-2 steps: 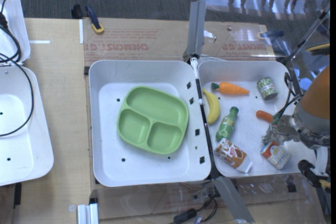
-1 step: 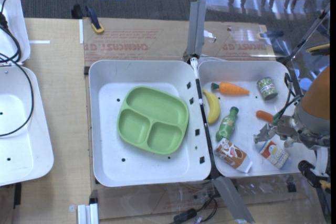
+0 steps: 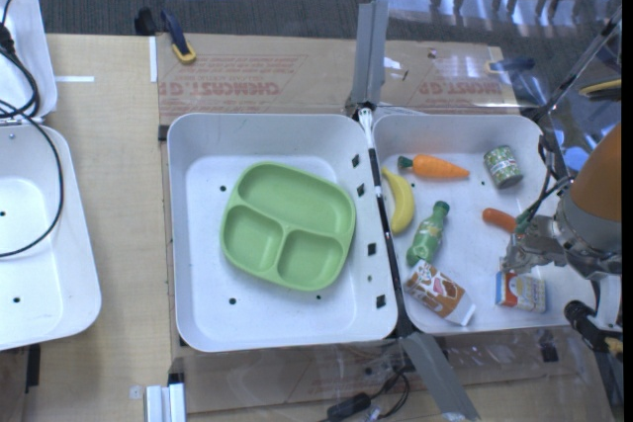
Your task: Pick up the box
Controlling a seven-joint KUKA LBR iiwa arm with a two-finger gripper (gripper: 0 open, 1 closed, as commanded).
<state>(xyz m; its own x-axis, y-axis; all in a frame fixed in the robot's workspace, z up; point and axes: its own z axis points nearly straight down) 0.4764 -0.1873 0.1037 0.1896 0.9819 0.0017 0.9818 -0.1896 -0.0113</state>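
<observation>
Hovering low at the lower right of the frame, the gripper point(image 3: 522, 257) sits right over a small red-and-white box point(image 3: 521, 291) lying flat in the right bin point(image 3: 450, 128), near that bin's lower right corner. By my read this is the approach-and-close step: the tool is lined up above the target but the lift is not yet made. Whether anything is clamped, I cannot tell; the metal head hides the box's upper edge and the grip itself is too small and cluttered to judge. The next move calls for a firm squeeze across the box's narrow sides, then a straight rise clear of the bin wall. A second carton point(image 3: 438, 292), brown and red, lies toward the lower left of the same bin, well apart from the tool, so either could pass for the box. Close by, an orange carrot piece point(image 3: 498, 218) lies just up-left of the head. Over in the left bin point(image 3: 188, 212), a green divided plate point(image 3: 288, 225) sits untouched.
</observation>
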